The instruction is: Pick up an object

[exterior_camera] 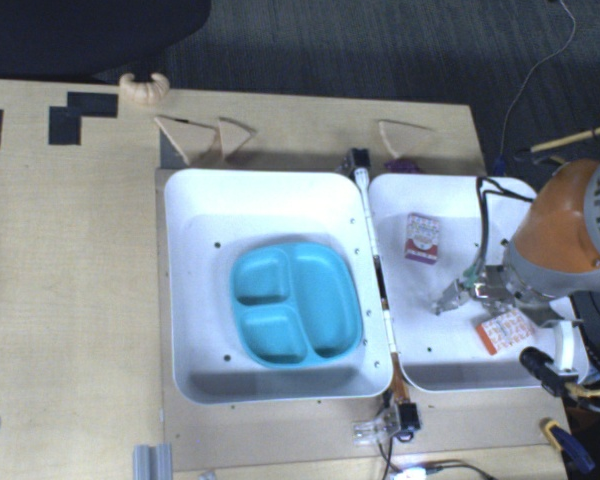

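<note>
Two thin metal fingers (pixel 450 300) stand apart with nothing between them, low over the right bin (pixel 430 368). Just beside the gripper (pixel 458 296), an orange patterned packet (pixel 500 330) lies partly hidden under the wrist. A small red-and-white box (pixel 422 238) sits nearby; the left bin (pixel 195 368) holds a blue divided tray (pixel 296 303).

Even overhead light fell on the tabletop (pixel 70 268), and the two white bins (pixel 195 268) came out bright, close to glare along their rims. Soft shadow pooled under the blue tray (pixel 296 303). The floor (pixel 380 28) above stayed dim. The whole frame was slightly soft and grainy.
</note>
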`<action>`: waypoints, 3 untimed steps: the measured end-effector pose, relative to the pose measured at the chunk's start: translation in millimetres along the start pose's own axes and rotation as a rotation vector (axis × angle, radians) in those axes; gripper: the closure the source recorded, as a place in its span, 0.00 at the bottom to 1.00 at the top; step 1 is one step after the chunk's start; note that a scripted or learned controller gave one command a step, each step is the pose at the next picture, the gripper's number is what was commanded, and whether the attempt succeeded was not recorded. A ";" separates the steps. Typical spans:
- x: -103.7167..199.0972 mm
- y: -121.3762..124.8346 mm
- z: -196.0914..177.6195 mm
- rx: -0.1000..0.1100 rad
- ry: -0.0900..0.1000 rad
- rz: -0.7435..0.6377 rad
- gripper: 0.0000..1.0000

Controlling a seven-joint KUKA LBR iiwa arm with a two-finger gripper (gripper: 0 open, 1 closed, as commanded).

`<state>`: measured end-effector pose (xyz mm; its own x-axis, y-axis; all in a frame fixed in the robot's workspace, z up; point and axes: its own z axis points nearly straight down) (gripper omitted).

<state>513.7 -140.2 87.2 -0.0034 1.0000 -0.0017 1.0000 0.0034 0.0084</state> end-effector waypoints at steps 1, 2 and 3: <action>-0.3 2.3 -11.7 -0.006 -0.002 0.000 1.00; -51.0 31.3 -19.7 0.005 0.000 0.001 1.00; -65.6 110.5 -11.9 0.004 0.001 -0.003 1.00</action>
<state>624.3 -205.4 100.1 -0.0068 1.0000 -0.0012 1.0000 0.0068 0.0049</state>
